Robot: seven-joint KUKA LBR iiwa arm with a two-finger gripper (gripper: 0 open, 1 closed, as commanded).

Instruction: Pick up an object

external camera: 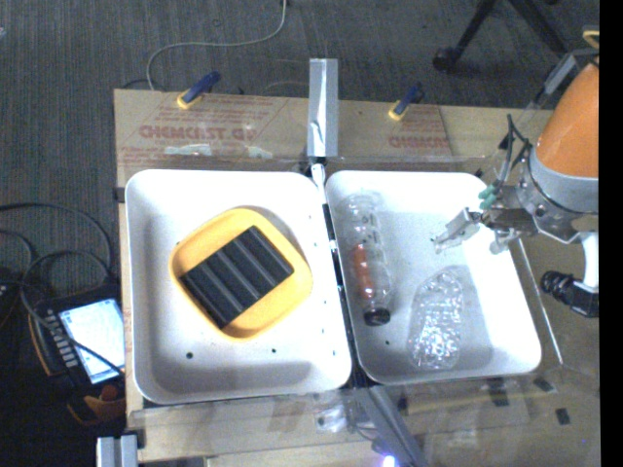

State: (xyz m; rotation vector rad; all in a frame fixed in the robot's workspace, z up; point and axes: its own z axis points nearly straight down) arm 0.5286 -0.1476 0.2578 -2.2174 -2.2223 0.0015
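Robotics lab or research workspace, seen from above. Grey carpet floor (117, 27) across the top and left of the frame, with loose cables (224, 37) trailing over it. Wheeled office chair base (496, 8) at upper right. Table (195, 129) topped with a printed cardboard sheet held by blue and yellow clamps (198, 89). Two white bins (156, 358) side by side at centre. Handheld control pendant (83, 334) with lit screen at lower left. Industrial robot arm (574, 144) at right edge.

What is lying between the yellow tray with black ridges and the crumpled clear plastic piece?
In the camera view, a clear plastic bottle lies between the yellow tray and the crumpled clear plastic, along the right bin's left side.
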